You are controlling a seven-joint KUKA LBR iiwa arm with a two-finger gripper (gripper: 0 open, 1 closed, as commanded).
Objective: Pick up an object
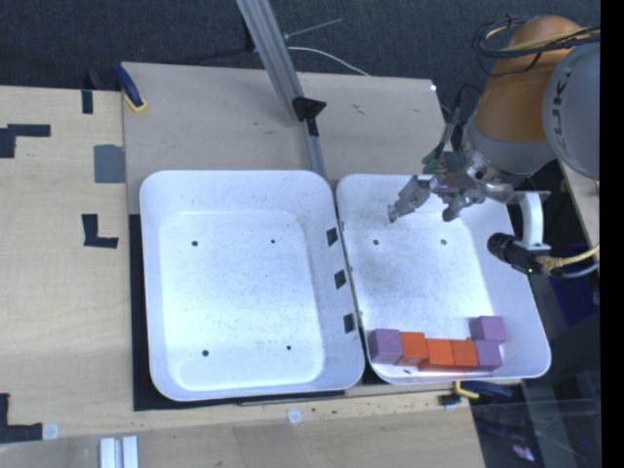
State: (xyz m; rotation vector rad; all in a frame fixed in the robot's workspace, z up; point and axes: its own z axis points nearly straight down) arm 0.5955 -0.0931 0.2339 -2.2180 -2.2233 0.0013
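Along the near wall of the right bin [507, 281] lies a row of blocks: a purple block [386, 343] at the left, orange blocks [441, 352] in the middle, and purple blocks [488, 339] at the right end. My gripper [425, 203] hangs over the far part of that bin, well away from the blocks. Its two fingers stand spread apart with nothing between them.
The left bin [156, 261] sits beside the right one, their rims touching at the middle. A slanted metal pole [278, 61] rises behind the bins. A blue and yellow clamp [132, 91] sits at the board's far left corner, and another [478, 390] by the right bin's near edge.
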